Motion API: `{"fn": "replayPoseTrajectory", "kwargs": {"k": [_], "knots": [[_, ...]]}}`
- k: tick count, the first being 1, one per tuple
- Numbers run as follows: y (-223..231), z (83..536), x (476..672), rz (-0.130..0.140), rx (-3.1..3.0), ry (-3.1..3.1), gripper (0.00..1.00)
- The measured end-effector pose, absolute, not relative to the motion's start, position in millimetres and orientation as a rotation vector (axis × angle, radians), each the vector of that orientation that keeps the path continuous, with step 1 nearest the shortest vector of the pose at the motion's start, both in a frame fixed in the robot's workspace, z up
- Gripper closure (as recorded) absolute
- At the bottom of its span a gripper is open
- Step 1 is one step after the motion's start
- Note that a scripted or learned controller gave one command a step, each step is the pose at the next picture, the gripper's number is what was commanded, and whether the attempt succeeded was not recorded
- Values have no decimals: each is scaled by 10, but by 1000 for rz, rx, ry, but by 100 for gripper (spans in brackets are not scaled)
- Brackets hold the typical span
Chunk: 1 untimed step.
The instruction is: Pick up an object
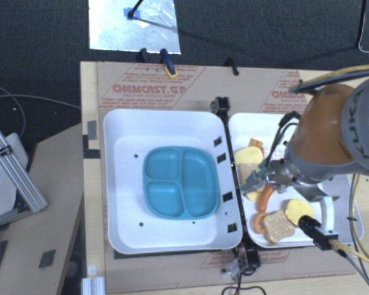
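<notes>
White bins: two, the left bin [120, 165] and the right bin [249, 123], side by side
Blue divided plates: one [179, 182], in the left bin
Plate compartments: three
Toast slices: one [277, 227]
Orange sausages: one [264, 199]
Yellow food pieces: at least two [248, 157] [298, 209]
Small orange pieces: one [256, 144]
</notes>
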State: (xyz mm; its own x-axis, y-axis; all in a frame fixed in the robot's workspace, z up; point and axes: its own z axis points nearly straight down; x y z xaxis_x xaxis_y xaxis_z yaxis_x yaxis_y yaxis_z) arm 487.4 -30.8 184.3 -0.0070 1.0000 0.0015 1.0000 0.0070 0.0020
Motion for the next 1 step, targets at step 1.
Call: {"fn": "replayPoseTrajectory", "kwargs": {"k": [1], "knots": [[-557, 1844, 4867, 1, 2220, 2220, 0]]}}
